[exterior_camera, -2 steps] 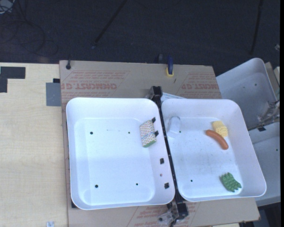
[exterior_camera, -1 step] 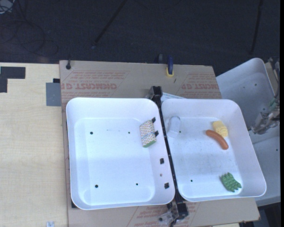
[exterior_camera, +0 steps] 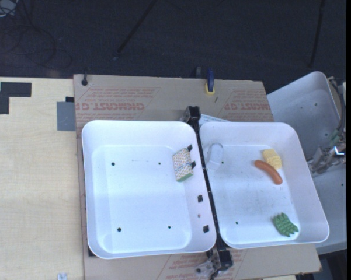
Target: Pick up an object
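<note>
Left bin (exterior_camera: 99,156): patterned pad (exterior_camera: 184,165) by the divider. Right bin (exterior_camera: 245,238): clear cup (exterior_camera: 214,154), then sausage (exterior_camera: 268,172) just below a yellow piece (exterior_camera: 272,158), and a green piece (exterior_camera: 285,224) at the near right. You reach from the right, so the sausage looks closest. Its long axis runs upper-left to lower-right. Grip state: can't tell.

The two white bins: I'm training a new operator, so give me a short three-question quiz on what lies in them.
1. True or false: the patterned packet lies in the left bin.
2. How many items lie in the right bin besides the clear cup?
3. Which lies nearest the camera view's bottom edge: A) orange sausage B) yellow corn C) green toy?

Key: 1 true; 2 three; 3 C.
</note>
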`<state>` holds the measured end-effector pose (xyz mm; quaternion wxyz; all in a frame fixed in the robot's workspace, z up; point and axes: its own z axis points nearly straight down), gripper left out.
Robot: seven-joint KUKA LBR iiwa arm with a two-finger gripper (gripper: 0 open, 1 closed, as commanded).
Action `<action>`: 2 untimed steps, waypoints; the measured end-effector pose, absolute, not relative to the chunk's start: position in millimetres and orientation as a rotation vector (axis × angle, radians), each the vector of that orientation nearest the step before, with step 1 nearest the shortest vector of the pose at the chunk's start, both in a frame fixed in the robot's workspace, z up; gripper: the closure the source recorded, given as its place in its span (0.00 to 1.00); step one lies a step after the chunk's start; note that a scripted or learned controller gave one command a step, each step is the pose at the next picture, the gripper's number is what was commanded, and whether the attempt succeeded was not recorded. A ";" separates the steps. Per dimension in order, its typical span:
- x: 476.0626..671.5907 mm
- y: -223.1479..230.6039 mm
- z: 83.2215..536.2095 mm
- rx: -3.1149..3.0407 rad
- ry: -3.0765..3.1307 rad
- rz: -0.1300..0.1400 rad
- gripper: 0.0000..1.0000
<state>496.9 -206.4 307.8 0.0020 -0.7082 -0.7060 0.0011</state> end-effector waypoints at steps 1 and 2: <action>516.3 -211.8 348.8 -2.223 -2.224 -0.001 1.00; 507.3 -212.8 307.9 -2.218 -2.217 0.005 1.00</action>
